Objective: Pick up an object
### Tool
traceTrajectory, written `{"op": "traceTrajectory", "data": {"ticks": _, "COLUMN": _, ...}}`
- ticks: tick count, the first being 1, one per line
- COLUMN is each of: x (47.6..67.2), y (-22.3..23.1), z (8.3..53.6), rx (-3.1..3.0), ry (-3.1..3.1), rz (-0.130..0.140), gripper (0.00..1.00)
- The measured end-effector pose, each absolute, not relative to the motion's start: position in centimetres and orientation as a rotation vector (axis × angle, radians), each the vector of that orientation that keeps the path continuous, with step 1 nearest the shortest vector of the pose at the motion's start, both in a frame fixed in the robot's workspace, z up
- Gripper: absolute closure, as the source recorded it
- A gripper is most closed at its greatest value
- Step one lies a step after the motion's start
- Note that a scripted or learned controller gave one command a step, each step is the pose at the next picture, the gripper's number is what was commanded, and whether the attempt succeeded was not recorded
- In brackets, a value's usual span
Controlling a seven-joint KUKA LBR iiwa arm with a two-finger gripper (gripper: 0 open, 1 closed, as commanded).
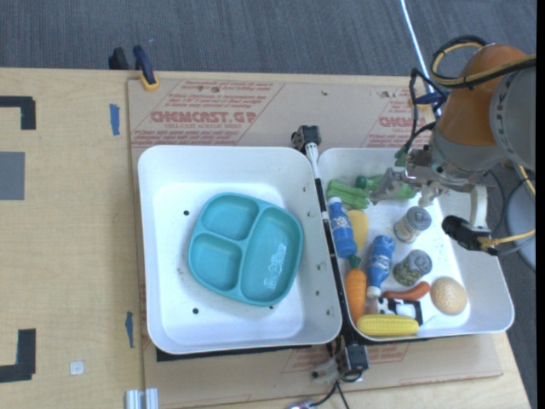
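Plastic, by its look, makes up most of what lies under me in the right-hand white bin [482,273]. The piece closest to my gripper [407,182] is a small grey round jar with a pale lid [413,222].

Handling, as a judgement: the jar is probably light, rigid and smooth-walled. It may slip or roll if it is pinched off centre. It appears to be tilted or lying down, though I cannot say which for certain. The hold I would recommend is across the body just under the lid, square to its long axis.

State of jaws: the view does not show whether they are apart or together, so I cannot tell. Nothing is visible between them.

Position relative to jaws:
- The jar sits just beside them, toward the near edge of the bench, and is not touching them.
- A green soft-looking toy vegetable [349,191] lies near, on the side away from my arm.
- A blue plastic bottle [342,230] and a yellow rounded piece [359,225] lie further on that same side, against the bin wall.
- A second blue bottle [381,259] and a dark squat can [413,267] lie beyond the jar.
- A tan bread roll [449,296] and a yellow corn cob [387,325] are well apart from the jaws.

Risk: the neighbouring pieces crowd the jar on its far side, so a closing stroke may nudge them.
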State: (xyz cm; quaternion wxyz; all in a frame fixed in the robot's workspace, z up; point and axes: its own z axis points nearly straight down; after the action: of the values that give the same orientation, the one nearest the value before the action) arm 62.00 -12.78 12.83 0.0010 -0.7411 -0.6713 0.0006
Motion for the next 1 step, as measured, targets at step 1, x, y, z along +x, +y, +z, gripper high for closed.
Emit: {"op": "traceTrajectory", "data": {"ticks": 1, "x": 58.7, "y": -10.45, "z": 8.68, "rx": -2.425, "ry": -2.0, "rz": -0.002, "gripper": 0.0}}
